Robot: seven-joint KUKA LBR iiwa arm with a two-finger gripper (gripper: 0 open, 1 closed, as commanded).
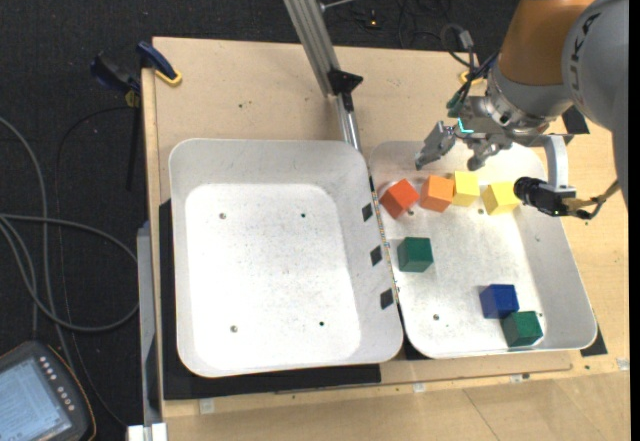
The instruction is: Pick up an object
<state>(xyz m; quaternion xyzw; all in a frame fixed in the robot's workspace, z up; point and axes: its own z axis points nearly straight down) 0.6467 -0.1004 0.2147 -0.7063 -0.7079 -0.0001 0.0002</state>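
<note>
The arm (565, 39) reaches over the right bin (560, 274), its gripper (458, 151) hanging above that bin's far edge with fingers spread wide, nothing between them. Just below the gripper, along the bin's far side, sit four blocks in a row: red (400, 197), orange (438, 193), yellow (466, 188), yellow (498, 197). A green cube (415, 255) lies mid-bin; blue (498, 300) and dark green (522, 328) sit touching at its near corner.

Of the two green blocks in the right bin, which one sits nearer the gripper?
The green block by the bin's left wall, alone mid-bin, is nearer the gripper; the other green block touches the blue block.
</note>
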